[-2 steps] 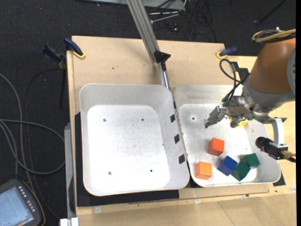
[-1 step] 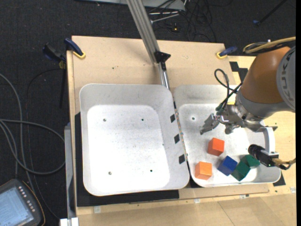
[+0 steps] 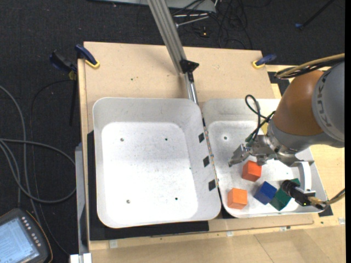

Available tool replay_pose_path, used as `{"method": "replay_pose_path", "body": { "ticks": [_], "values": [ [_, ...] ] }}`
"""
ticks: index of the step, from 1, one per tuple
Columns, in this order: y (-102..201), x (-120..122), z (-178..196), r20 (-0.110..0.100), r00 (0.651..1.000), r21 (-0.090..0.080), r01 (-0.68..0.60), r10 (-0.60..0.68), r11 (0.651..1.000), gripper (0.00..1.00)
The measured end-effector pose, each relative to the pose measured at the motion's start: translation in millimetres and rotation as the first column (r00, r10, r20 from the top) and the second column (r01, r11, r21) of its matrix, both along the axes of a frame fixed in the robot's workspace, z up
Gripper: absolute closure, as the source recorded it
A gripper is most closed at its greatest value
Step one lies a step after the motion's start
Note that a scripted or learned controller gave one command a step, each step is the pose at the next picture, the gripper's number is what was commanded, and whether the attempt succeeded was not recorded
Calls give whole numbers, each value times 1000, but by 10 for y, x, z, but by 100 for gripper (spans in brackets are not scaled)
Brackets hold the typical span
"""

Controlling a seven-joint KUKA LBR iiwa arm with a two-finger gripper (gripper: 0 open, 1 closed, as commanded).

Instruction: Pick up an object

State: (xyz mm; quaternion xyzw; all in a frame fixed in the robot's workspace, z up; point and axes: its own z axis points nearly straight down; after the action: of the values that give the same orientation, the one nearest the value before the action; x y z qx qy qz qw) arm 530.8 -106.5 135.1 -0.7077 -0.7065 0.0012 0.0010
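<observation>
Bins sit side by side on the surface [image 3: 142, 64]: the left bin [image 3: 101, 147] and the right bin [image 3: 230, 127]. The right bin holds two orange blocks, one [image 3: 252, 171] just under my gripper [image 3: 247, 155], the other [image 3: 237, 198] nearer the front rim, plus a blue block [image 3: 266, 192] and a green block [image 3: 281, 199] partly hidden by my cabling. Gripper state: I cannot tell. No legible writing.
</observation>
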Motion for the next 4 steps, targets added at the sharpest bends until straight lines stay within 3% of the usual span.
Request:
{"method": "replay_pose_path", "body": {
  "ticks": [1,4],
  "values": [
    [2,18,126,5,1000,0,-1,1,1000,100],
    [-106,27,1567,9,1000,-2,-4,4,1000,100]
  ]
}}
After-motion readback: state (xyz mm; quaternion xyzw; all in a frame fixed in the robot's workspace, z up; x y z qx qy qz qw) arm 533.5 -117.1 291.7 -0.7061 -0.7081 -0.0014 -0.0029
